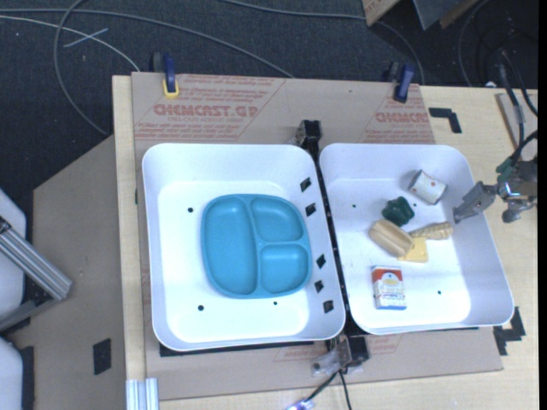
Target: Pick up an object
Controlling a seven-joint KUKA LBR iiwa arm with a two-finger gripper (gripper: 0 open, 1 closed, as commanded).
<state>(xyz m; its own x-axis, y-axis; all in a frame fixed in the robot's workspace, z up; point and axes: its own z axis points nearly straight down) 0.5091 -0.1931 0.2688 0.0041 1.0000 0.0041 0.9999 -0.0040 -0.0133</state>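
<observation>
Right bin: a shallow white plastic bin on the tabletop holds the loose objects, clustered toward its middle and far side.
Objects: a tan bread-roll-shaped piece lies over a flat yellow wedge; a dark green lump sits just beyond it; a pale ridged corn-like piece lies just right of it; a small white block with a red mark sits nearer the far wall; a small red-and-white carton lies nearer the front.
Left bin: a light blue divided plastic plate rests in the second white bin.
End effector: the grey end effector hangs at the right bin's right rim, grasping nothing; I cannot tell whether it is released or clenched.
Key relation: the objects all lie leftward of the end effector; the corn-like piece looks nearest, with its long axis running roughly left to right, pointing almost at the tool.
Likely step: still approaching, nothing picked.
</observation>
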